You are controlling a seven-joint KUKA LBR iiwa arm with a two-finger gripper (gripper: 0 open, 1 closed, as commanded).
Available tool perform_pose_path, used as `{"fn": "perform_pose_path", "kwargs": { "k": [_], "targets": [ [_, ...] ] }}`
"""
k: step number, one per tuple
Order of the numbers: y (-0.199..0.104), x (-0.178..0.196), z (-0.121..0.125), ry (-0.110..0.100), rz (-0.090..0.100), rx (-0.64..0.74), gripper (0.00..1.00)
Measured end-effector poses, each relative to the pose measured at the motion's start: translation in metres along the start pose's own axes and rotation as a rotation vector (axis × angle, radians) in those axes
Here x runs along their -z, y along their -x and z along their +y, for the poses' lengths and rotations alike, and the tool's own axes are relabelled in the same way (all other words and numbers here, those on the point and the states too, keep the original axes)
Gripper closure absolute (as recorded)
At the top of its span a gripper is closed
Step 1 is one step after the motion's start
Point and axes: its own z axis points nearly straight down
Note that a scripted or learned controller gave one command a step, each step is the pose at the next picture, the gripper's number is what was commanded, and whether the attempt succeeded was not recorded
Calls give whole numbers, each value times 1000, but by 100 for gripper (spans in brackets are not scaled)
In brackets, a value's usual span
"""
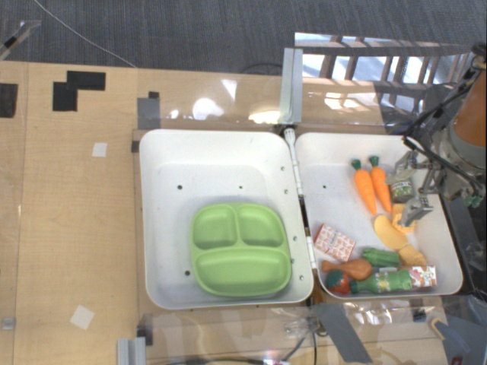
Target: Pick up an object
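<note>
My gripper point(412, 196) hangs over the right side of the right bin point(327, 166), just right of two orange carrots point(373, 189) that lie side by side. A small grey-green box point(401, 189) sits right at the gripper; whether it is held is unclear. Below it lies a flat yellow piece point(390, 234). Along the bin's front edge are a red-and-white patterned box point(334, 242), a brown drumstick point(350, 268), a green vegetable point(380, 257), a green carton point(397, 280) and a small orange piece point(414, 255).
The left bin point(163, 204) holds a green divided plate point(240, 248) toward its front. A metal frame point(365, 67) stands behind the right bin. The arm point(466, 139) enters from the right over the bin's rim.
</note>
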Motion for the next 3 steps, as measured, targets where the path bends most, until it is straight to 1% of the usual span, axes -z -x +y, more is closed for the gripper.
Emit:
{"fn": "perform_pose_path", "kwargs": {
  "k": [1, 2, 3],
  "targets": [
    [34, -109, 40, -2, -10, 64, 0],
    [39, -95, 41, -4, -23, 70, 100],
    [36, 63, 109, 1, -19, 43, 100]
  ]
}}
